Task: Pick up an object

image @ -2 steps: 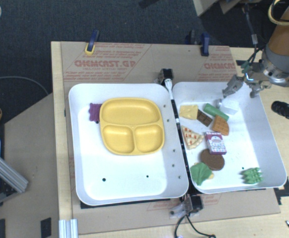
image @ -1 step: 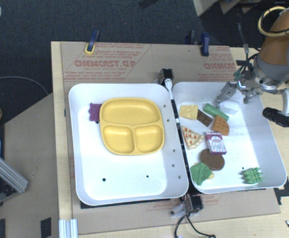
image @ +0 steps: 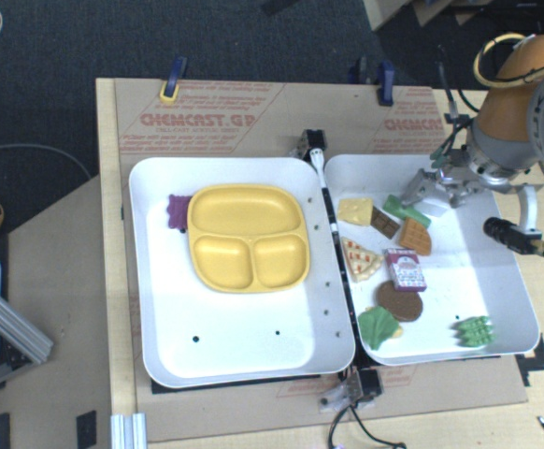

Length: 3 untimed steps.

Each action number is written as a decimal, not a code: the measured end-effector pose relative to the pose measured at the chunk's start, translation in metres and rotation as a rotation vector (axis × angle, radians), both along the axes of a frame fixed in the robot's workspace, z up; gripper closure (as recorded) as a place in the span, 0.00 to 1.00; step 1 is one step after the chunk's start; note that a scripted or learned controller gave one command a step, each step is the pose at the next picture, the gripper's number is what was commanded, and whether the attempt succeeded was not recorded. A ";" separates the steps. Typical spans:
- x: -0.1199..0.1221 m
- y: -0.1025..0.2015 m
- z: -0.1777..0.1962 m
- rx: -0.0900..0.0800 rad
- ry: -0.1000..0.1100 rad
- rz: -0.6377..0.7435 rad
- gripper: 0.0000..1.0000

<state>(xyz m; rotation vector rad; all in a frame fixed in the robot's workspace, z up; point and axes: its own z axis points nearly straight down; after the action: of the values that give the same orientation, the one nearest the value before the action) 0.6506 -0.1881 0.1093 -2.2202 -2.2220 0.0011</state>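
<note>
Camera view shows small toy foods in the right bin [image: 510, 283], among them a purple carton [image: 406, 270], waffle slice [image: 360, 258] and brown cookie [image: 400, 301], the left bin [image: 244, 340] bearing a yellow divided plate [image: 249, 235], the gripper [image: 420, 192] low at the right bin's far side.

One fixed camera above the bench [image: 253, 110] — slanted downward, mid-distance (both bins [image: 244, 363] in frame).
</note>
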 end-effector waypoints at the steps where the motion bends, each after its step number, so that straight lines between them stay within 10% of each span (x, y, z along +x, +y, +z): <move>1: 0.002 0.000 -0.019 0.000 -0.001 0.001 0.00; 2: 0.002 -0.001 -0.010 -0.004 -0.004 0.001 1.00; 3: -0.004 -0.004 0.045 -0.001 -0.001 -0.002 1.00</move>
<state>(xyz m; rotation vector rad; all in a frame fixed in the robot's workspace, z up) 0.6463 -0.1924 0.1540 -2.2230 -2.2212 0.0003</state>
